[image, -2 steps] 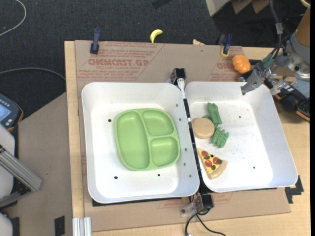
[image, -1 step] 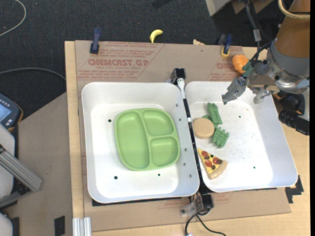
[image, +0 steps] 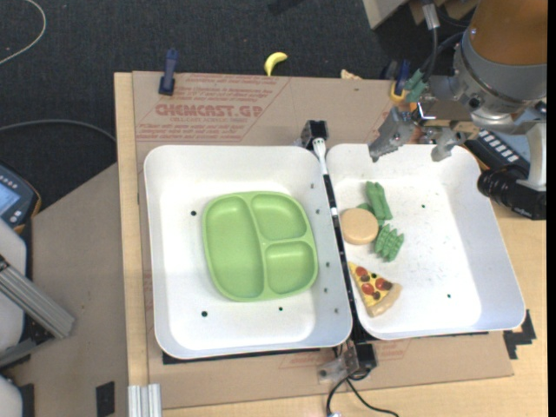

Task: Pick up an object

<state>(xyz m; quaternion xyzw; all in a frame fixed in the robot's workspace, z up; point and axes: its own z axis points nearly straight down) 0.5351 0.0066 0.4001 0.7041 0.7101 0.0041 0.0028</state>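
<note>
Hovering open, the claw (image: 413,144) hangs beside cardboard (image: 208,107) printed "CHEMCAST."

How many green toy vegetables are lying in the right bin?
2. One green toy vegetable lies above the round tan piece; the other green toy vegetable lies at its lower right. None seems hidden.

Grey arm with orange band (image: 508,24) cut off by top edge, above right white bin (image: 452,259); hand (image: 413,142) blurred.
</note>
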